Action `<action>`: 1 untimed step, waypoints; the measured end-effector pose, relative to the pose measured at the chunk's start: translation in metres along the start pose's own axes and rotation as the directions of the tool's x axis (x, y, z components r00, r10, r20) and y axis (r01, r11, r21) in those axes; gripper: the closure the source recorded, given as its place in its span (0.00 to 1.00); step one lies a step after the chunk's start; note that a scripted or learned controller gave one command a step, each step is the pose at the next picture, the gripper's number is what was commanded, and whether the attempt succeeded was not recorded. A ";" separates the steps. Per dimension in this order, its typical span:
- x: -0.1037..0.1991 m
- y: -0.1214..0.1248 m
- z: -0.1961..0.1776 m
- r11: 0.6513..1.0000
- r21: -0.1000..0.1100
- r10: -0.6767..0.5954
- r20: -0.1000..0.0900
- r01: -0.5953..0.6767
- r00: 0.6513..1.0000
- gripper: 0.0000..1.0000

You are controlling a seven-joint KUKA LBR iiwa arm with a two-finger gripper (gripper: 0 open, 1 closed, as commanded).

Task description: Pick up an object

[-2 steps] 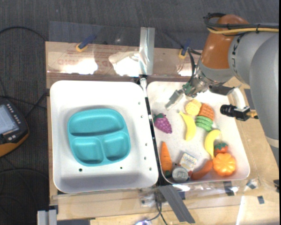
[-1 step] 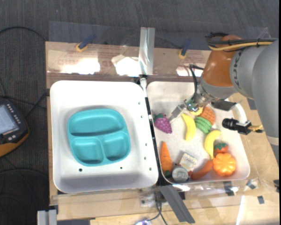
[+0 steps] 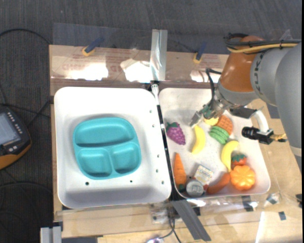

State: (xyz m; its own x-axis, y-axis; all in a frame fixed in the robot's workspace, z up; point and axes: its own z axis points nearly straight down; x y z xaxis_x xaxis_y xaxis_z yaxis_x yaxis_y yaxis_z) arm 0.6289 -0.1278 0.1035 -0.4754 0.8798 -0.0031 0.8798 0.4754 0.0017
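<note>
Small yellow toy piece [image 3: 211, 120] lying at the back of the right-hand shallow white bin [image 3: 266, 178], pressed up against the orange ridged toy [image 3: 224, 122] and the green ridged toy [image 3: 219, 133], with the yellow plastic banana [image 3: 198, 138] and purple toy grape bunch [image 3: 176, 132] just beside. Two-finger gripper [image 3: 206, 114] down right over it, jaws apart, nothing between them. Crowded spot: could close on two toys at once, or nudge the piece aside and come up empty!
</note>
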 end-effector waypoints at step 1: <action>0.081 -0.002 -0.080 0.968 0.005 0.251 -0.003 -0.251 0.968 1.00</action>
State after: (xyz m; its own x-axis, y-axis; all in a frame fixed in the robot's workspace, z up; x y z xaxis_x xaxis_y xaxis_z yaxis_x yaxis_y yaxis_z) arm 0.5882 -0.0572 0.1830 -0.2393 0.9709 0.0003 0.9709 0.2393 -0.0022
